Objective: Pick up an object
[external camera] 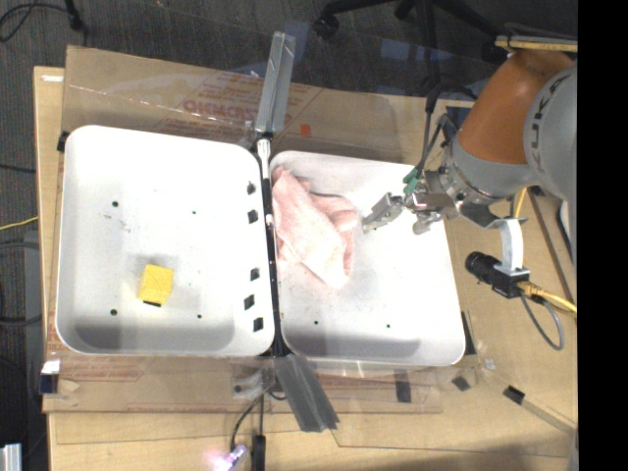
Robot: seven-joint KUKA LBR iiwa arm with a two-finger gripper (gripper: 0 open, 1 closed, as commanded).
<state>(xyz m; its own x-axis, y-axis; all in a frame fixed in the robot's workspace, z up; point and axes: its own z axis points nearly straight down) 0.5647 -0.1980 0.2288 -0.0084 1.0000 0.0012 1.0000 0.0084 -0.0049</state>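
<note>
In the left bin (98, 165), a yellow block (156, 284) lies untouched. In the right bin (432, 332), a pink cloth (309, 226) lies against the left wall. The gripper (392, 209), just beside the cloth, holds nothing; finger spacing cannot be determined. Pickup is judged not yet done.

Lab: bins (147, 155), taped cardboard (177, 86)

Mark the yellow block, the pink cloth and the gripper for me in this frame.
yellow block (156, 284): camera view, middle of its top face, in the left bin.
pink cloth (309, 229): camera view, middle of the crumpled fabric, in the right bin.
gripper (376, 218): camera view, at its fingertips, over the right bin.
</note>
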